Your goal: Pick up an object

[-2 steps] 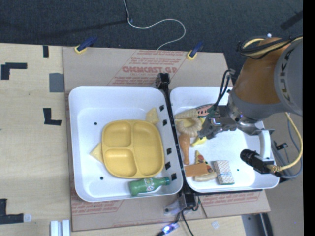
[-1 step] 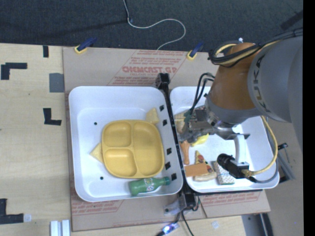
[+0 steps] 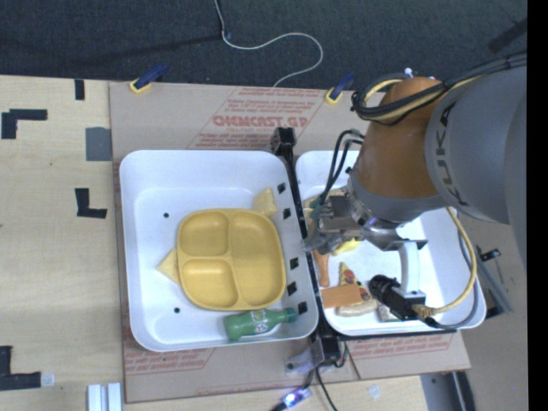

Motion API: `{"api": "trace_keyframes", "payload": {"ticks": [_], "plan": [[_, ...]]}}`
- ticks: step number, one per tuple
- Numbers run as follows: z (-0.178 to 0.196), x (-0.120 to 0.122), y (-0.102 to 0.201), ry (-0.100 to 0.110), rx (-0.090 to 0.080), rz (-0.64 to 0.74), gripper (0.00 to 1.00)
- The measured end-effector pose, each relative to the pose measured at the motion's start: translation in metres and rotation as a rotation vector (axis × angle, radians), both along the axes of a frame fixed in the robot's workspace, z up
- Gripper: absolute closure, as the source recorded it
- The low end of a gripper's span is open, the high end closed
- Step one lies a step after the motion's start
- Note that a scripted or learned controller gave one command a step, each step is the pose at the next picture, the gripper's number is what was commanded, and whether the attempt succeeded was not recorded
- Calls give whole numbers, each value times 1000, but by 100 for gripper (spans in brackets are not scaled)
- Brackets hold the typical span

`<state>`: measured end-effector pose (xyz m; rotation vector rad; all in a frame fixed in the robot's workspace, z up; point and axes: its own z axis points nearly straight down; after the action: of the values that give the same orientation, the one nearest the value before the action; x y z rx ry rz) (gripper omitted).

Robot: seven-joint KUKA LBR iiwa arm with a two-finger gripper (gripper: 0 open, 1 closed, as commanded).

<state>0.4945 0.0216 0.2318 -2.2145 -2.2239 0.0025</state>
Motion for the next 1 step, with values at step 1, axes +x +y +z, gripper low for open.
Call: {"api": "trace_keyframes", "payload": {"ticks": [1], "plan": [[-16, 4, 4, 1, -2, -3, 100]]}}
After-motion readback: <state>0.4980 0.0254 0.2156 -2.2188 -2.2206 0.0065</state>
